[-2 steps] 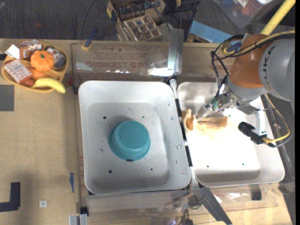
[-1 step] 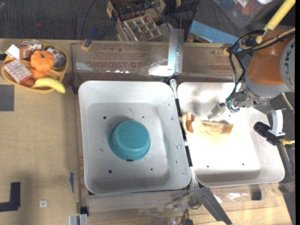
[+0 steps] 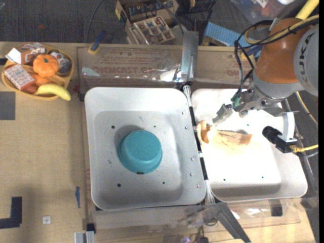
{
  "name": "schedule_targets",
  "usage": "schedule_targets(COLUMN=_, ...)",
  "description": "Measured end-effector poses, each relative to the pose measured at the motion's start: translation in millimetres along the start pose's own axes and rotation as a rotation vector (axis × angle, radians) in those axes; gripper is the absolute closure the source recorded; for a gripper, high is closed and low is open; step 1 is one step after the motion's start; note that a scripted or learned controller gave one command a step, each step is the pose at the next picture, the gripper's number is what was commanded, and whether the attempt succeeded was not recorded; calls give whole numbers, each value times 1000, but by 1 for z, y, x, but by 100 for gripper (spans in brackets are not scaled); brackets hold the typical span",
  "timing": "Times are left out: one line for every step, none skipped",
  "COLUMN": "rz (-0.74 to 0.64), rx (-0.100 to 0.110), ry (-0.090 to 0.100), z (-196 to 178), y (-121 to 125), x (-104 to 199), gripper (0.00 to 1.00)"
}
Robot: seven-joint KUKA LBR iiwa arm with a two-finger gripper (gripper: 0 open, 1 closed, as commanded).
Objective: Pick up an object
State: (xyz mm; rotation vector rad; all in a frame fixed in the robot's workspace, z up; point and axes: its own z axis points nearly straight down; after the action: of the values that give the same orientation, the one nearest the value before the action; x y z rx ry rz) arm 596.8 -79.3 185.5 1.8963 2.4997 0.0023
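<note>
A teal bowl [image 3: 140,151] lies upside down in the middle of the left white bin [image 3: 101,105]. The right white bin [image 3: 253,178] holds a flat tan piece [image 3: 234,138] and a small orange-brown object [image 3: 205,132] against its left wall. My gripper [image 3: 223,114] hangs over the upper left part of the right bin, just above and slightly left of the tan piece, pointing down-left. Nothing shows between its tips. The grey arm with its orange band [image 3: 277,59] comes in from the upper right.
A basket of toy food [image 3: 35,75] with a banana and an orange pumpkin sits at the far left of the bench. A black cylinder on a white bracket [image 3: 276,135] sticks out over the right bin. Clutter lies behind the bins.
</note>
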Motion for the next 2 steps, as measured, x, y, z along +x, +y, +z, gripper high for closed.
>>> schedule_targets(rz=27, rx=-9, ry=-2, z=95, y=-31, x=-33, gripper=0)
schedule_targets(rz=32, rx=-14, ry=-3, z=83, y=-30, x=-35, gripper=100)
